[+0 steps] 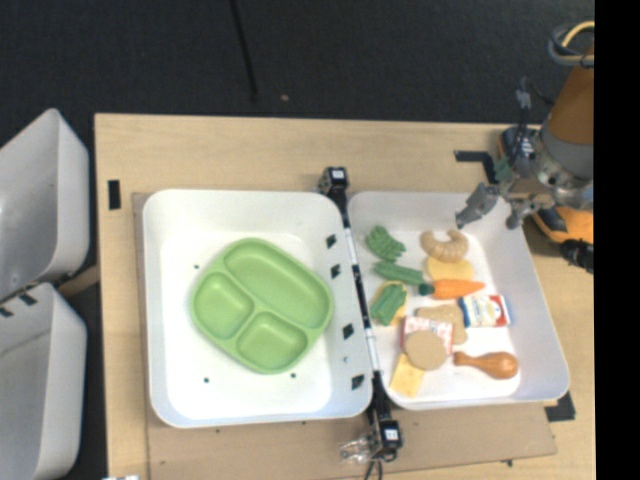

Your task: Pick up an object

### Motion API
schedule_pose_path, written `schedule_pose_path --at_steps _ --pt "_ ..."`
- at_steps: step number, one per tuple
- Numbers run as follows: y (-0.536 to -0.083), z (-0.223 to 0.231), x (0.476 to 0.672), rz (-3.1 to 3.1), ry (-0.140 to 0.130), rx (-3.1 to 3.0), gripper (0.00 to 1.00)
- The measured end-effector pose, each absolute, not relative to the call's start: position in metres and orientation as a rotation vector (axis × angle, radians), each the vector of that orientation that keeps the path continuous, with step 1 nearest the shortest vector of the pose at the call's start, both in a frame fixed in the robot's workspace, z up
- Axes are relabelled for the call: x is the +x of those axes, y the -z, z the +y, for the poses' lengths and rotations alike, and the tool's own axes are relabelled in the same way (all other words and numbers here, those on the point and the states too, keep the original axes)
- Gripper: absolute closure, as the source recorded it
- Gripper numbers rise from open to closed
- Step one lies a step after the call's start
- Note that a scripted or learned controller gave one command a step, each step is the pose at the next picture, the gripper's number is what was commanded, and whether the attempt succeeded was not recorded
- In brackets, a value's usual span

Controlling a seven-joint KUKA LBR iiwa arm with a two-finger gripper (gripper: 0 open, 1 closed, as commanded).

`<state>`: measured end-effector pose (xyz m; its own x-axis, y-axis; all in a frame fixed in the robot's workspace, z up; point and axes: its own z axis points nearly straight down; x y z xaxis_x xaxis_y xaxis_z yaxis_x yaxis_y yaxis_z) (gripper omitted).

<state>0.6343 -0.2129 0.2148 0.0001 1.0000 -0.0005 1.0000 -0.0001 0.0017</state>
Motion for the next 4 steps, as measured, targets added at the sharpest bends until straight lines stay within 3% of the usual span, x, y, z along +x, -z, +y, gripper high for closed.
schedule_pose_path --at_steps 1,2,3,4 --pt "-0.102 -0.165 0.605 2.229 0.004 2.221 0.0" --pt "-0.106 -0.234 0.531 2.206 -0.005 2.224 0.0" --pt "-0.116 -0.231 0.535 2.21 -0.01 2.217 1.0" --pt "-0.1 -0.164 0.487 2.227 0.002 2.221 1.0"
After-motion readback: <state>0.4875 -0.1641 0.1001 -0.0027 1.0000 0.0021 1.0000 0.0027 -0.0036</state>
